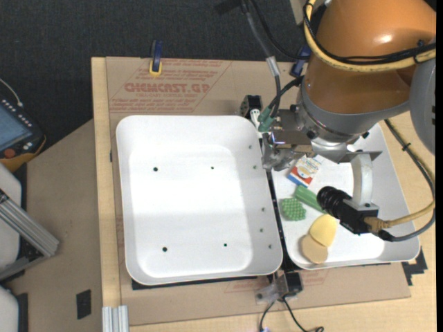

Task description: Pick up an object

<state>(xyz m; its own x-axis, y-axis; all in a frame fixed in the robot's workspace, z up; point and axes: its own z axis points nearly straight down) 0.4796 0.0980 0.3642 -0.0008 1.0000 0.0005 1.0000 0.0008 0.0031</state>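
We count two white bins: the left bin (138, 185) and the right bin (398, 185). In the right one we see one yellow object (320, 237), one green object (296, 203) and one small red-white-blue box (302, 173).

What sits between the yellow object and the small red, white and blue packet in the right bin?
In the camera view, a green textured object lies between the yellow object and the packet.
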